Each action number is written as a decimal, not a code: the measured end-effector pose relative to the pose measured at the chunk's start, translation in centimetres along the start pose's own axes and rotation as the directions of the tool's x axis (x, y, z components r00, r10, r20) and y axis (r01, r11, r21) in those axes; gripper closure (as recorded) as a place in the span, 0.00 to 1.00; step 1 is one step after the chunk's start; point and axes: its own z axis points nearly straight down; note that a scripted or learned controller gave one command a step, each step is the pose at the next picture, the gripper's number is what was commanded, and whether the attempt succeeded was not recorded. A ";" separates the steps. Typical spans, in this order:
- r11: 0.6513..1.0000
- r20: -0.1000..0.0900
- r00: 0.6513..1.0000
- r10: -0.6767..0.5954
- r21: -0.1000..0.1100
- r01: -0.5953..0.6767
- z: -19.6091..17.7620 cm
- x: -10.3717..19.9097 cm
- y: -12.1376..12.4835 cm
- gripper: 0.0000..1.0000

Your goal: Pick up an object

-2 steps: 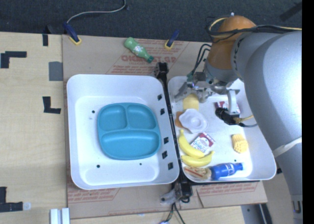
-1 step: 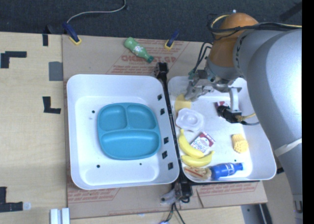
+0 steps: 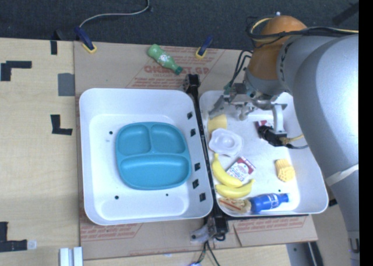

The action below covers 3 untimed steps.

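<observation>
My gripper [image 3: 231, 110] hangs over the far left part of the right bin [image 3: 309, 184], its fingers spread apart with nothing between them. Just below its left finger lies a yellow block [image 3: 217, 123]. Below that sit a white cup [image 3: 225, 142], a banana [image 3: 229, 179] and a red-and-white packet [image 3: 239, 170] resting against the banana. A piece of corn [image 3: 284, 170] lies at the right. Along the bin's near edge lies a blue bottle [image 3: 268, 202].
The left bin [image 3: 96, 142] holds a blue divided plate [image 3: 153, 155]. A green bottle [image 3: 164, 59] lies on the cardboard behind the bins. The grey arm [image 3: 326, 84] covers the right bin's far right corner. A black cable [image 3: 274, 137] trails below the wrist.
</observation>
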 end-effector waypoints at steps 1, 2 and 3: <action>1.000 -0.001 1.000 0.001 0.002 -0.001 1.0 0.1 0.0 0.00; 1.000 -0.001 1.000 0.001 0.000 -0.001 1.0 0.1 -0.4 0.00; 1.000 -0.002 1.000 0.001 0.001 -0.001 1.0 0.1 0.0 0.00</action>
